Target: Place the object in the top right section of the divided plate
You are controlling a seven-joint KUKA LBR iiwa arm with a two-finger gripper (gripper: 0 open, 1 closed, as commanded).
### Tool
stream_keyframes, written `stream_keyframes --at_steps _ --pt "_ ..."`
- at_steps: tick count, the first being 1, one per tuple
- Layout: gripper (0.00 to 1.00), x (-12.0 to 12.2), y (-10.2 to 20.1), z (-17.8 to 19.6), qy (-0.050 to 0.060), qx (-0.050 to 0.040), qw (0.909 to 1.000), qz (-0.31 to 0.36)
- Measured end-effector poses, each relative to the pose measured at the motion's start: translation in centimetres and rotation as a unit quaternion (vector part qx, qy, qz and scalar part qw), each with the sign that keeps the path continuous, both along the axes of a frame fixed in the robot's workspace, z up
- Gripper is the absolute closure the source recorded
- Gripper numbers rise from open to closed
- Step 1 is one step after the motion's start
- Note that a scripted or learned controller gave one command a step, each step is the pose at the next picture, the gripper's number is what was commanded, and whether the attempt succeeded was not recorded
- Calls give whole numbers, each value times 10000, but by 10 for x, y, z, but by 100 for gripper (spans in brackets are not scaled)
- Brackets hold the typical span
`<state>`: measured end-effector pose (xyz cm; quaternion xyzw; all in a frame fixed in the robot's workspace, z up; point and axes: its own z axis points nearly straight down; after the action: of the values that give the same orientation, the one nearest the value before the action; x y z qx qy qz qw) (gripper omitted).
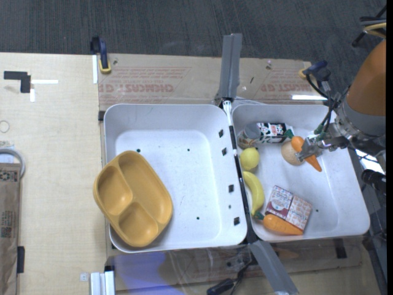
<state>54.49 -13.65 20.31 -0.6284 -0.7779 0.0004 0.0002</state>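
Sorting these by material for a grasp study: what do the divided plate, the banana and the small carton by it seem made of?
Divided plate: likely moulded plastic, matte mustard yellow, with smooth rounded rims. Banana: probably plastic toy fruit, evenly yellow with a slight sheen. Small carton: looks like printed cardboard, with flat faces and sharp edges, though a plastic replica is possible.

Yellow divided plate point(132, 200) in the left bin point(184, 118) — end effector point(314, 147) over the right bin point(344, 220), beside a carrot point(305, 152).

Faint red lettering, seemingly "CHEMCAT", runs upside down along the cardboard strip point(161, 82)
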Motion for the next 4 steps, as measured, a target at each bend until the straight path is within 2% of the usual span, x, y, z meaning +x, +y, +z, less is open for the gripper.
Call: stream_keyframes --at_steps 1,2,3,4 --pt "0 0 0 0 0 0 10000 0" --pt "0 -67 69 36 9 -2 9999 -165" --pt "0 -67 -9 -3 12 2 9995 309" --pt "0 -44 14 -1 2 3 9848 1736"
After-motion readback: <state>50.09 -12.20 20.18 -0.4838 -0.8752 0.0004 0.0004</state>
